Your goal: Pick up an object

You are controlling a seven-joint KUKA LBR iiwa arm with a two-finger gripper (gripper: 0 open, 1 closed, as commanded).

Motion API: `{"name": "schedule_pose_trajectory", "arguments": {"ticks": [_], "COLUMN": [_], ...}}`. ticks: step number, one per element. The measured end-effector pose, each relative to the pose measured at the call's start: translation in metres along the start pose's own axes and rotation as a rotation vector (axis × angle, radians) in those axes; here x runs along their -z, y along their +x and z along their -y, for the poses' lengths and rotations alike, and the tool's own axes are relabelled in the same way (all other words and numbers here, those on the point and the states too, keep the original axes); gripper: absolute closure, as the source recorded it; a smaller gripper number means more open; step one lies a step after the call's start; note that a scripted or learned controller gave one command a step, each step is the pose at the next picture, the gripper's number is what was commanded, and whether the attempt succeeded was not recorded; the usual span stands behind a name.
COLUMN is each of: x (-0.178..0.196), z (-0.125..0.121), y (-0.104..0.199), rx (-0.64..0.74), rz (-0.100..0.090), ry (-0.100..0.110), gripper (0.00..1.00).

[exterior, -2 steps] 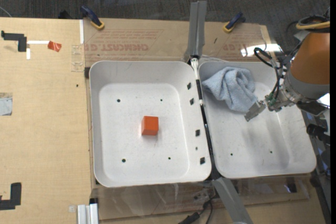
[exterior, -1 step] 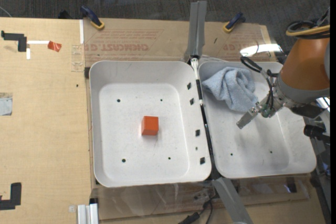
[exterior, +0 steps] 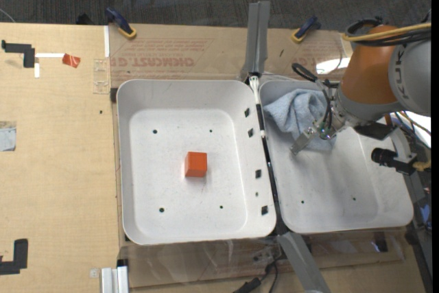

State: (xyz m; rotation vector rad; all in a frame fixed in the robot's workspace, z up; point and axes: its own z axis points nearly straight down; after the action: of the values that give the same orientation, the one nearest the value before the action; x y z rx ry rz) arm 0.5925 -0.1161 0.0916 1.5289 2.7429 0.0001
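An orange cube (exterior: 196, 165) lies near the middle of the left bin (exterior: 137, 216). A crumpled pale blue cloth (exterior: 293, 110) is bunched in the far left corner of the right bin (exterior: 357, 209). My gripper (exterior: 302, 143) hangs low in the right bin, at the near edge of the cloth, with its tip just off the fabric. The arm, with its orange band (exterior: 369, 72), comes in from the right above the bin's far side. Nothing can be seen held in the gripper.
A grey divider bar (exterior: 257, 44) runs between the bins at the back. Blue and orange clamps (exterior: 121, 22) hold the cardboard at the far edge. Cables and a black fitting (exterior: 387, 158) sit over the right bin's right rim.
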Motion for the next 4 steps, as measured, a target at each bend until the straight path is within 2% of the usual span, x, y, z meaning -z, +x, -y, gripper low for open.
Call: {"name": "schedule_pose_trajectory", "arguments": {"ticks": [1, 2, 3, 4], "x": [0.010, 0.100, 0.099, 0.100], "z": [0.000, -0.047, -0.087, -0.084], "y": [-0.002, 0.021, 0.014, 0.010], "rx": [-0.005, -0.147, -0.402, -0.506], "rz": [0.002, 0.001, 0.001, 0.001], "ry": [-0.002, 0.000, 0.002, 0.003], "gripper": [1.00, 1.00, 1.00, 1.00]}}
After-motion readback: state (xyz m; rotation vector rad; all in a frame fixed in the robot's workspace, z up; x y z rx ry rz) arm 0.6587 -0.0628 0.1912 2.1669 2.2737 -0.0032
